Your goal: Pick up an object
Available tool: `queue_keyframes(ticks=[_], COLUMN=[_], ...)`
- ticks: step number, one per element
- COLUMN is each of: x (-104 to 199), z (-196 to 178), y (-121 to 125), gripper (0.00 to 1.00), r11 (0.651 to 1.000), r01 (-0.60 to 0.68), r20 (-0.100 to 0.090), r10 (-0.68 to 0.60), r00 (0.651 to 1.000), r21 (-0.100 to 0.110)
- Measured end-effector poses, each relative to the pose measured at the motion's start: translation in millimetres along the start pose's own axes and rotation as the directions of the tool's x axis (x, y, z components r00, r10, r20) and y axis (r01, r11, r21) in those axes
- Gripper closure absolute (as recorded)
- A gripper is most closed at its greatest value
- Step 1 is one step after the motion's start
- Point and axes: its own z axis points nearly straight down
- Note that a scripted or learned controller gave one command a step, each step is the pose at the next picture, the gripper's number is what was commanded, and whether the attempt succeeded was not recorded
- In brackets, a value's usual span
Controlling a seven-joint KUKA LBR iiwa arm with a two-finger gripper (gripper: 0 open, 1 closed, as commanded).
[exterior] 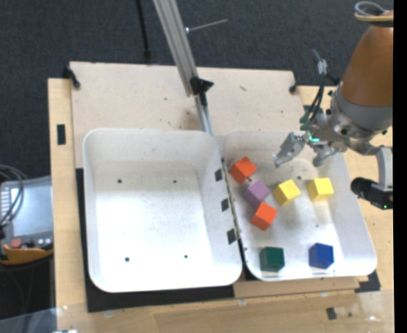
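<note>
While the gripper (302, 151) hovers over the far part of the right bin (359, 236), its two fingers stand spread apart with nothing between them, so no object is picked up yet. Candidates lie nearer in that bin: a yellow cube (286, 191) just below the fingers, another yellow cube (320, 188) to its right, an orange cube (243, 169), a purple block (256, 191), a second orange cube (263, 216), plus green (272, 259) and blue (321, 254) cubes at the near edge (well apart from the fingers). Descent, closing and lifting all remain.
</note>
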Motion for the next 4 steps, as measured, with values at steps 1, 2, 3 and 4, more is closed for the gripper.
queue_keyframes(ticks=[1,2,3,4], x=[-1,-6,-8,-9], z=[63,106,149,135], y=[2,0,-4,-2], gripper=[0.0,0.0,0.0,1.0], r11=[1.0,1.0,1.0,1.0], r01=[-0.002,-0.003,-0.003,-0.01], r20=[0.001,0.001,0.001,0.001], r10=[0.002,0.003,0.003,0.01], r00=[1.0,1.0,1.0,1.0], r21=[0.006,0.006,0.006,-0.004])
